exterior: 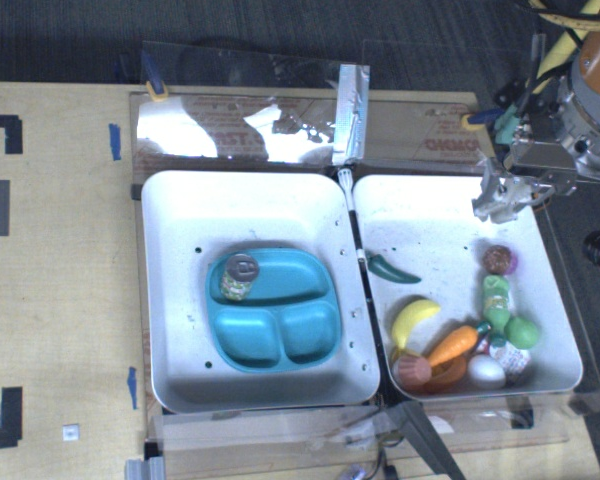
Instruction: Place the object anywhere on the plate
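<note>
A: While the arm reaches in from the right, where's the gripper?
B: Above right bin, rear edge; can't tell jaws' state.
A: Plate?
B: Blue plate, left bin; small can in its upper-left section.

Bench, two white bins

blue plate, orange carrot — white bins
</note>
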You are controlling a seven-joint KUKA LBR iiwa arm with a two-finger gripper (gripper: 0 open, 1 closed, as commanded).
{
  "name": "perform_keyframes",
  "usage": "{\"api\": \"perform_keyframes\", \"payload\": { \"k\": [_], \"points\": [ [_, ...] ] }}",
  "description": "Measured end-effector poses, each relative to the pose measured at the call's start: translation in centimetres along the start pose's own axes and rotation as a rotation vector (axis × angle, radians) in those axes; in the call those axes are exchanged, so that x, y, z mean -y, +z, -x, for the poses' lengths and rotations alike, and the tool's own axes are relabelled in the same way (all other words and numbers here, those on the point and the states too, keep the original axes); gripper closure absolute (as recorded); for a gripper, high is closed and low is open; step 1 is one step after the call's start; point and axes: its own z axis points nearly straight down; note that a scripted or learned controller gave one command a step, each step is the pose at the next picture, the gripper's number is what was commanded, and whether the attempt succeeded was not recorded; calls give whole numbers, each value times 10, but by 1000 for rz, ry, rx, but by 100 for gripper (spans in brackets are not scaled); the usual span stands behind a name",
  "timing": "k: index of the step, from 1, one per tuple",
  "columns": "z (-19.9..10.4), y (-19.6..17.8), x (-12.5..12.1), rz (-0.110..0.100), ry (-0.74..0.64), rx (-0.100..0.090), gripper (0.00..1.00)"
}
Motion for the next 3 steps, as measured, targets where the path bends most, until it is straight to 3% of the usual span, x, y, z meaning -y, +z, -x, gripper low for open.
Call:
{"api": "perform_keyframes", "payload": {
  "k": [1,2,3],
  "points": [
    [11,172,1,-6,-170,-1,100],
    [121,258,-9,-3,-393,-2,100],
    [53,254,-4,1,-721,-4,100]
  ]
}}
